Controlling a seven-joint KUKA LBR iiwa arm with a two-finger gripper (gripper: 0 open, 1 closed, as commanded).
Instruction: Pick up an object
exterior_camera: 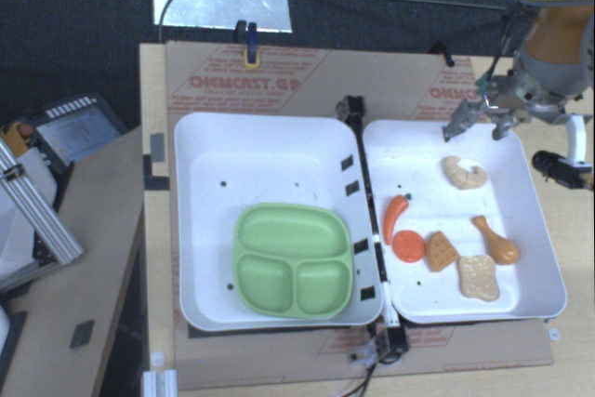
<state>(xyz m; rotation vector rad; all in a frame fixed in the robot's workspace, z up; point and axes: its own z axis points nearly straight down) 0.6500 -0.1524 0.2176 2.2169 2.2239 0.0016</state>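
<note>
Bun [464,172] in the right bin [548,242], nearest the hand [481,127] and well apart from the carrot [396,214] and drumstick [495,241]: the likeliest target. Hand open and empty, above the bin's far edge; best lowered straight over the bun, fingers straddling it, before closing.

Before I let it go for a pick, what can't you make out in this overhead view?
- Arm: cut off by the right and top edges of the camera view, so its pose is unknown.
- Gripper: small and blurred over the right bin's far rim; its height above the bin is unclear.
- Pale food piece nearest it: too small to identify.
</note>
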